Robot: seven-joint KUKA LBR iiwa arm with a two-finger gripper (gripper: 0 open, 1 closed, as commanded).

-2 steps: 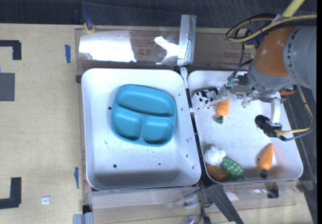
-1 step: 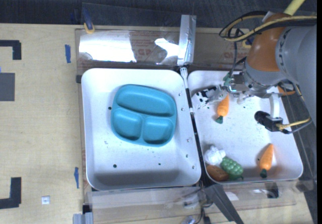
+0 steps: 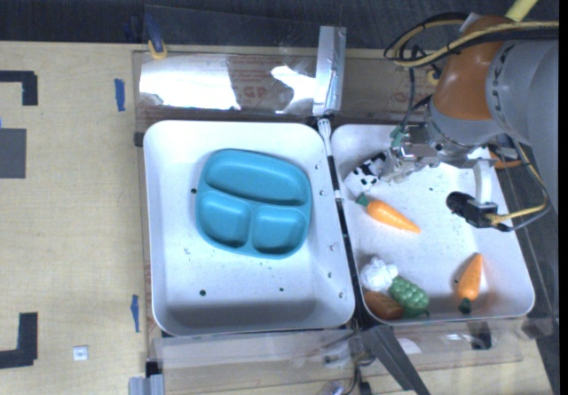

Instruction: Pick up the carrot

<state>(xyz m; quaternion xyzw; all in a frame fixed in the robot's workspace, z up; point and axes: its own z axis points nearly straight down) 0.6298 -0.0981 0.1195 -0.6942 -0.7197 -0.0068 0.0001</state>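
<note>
An orange carrot (image 3: 389,214) with a green top lies tilted in the right bin (image 3: 524,296), near its left wall. A second, smaller carrot (image 3: 470,276) lies near that bin's lower right corner. My gripper (image 3: 406,158) hangs over the upper part of the right bin, above and slightly right of the first carrot and apart from it. A black-and-white toy (image 3: 365,175) sits just left of the gripper. The grey arm with its orange band (image 3: 466,82) comes in from the upper right.
The left bin (image 3: 169,278) holds a blue divided tray (image 3: 253,201). At the front of the right bin lie a white piece (image 3: 379,274), a green bumpy piece (image 3: 410,293) and a brown piece (image 3: 382,304). A black cable end (image 3: 468,205) hangs right of the first carrot.
</note>
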